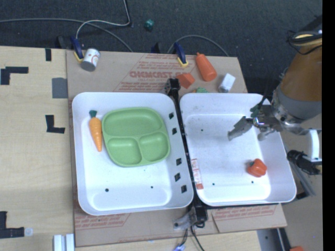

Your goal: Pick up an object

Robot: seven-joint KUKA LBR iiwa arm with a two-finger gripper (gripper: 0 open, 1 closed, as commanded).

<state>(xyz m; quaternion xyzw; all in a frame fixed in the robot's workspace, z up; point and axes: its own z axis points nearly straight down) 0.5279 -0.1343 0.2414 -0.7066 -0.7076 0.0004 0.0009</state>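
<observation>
A small red toy vegetable lies in the right bin, near its front right corner. My gripper hangs over the right side of this bin, behind the red vegetable and apart from it. Its fingers are spread open with nothing between them. In the left bin an orange carrot lies beside a green divided plate, on the plate's left.
Behind the bins, on the cardboard, lie an orange toy vegetable, a small orange piece, a white block and a small can. A black divider with clips runs between the bins.
</observation>
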